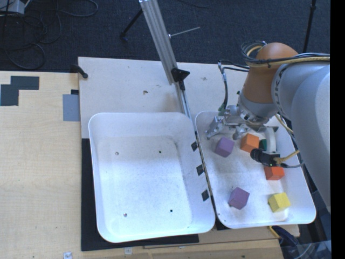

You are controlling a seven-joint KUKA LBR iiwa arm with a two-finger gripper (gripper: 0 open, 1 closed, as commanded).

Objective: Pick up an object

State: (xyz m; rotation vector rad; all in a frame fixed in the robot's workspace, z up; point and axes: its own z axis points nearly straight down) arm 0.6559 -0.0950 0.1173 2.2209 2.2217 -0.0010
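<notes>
Pale bench (124,85) over dark floor, bearing two shallow white bins side by side. Left bin (102,144) bare, likely kept as the drop side. Right bin (302,212) crowded: purple cube (224,146) near the far-left corner, second purple cube (238,197) nearer the front edge, orange cube (249,142), red-orange cube (274,172), yellow cube (278,201) at the front-right corner. Gripper (229,121) low over the far edge, just beside the first purple cube, seemingly lined up for it; spread or pinched, cannot tell.

grey arm (307,90), orange band (267,72)
</notes>
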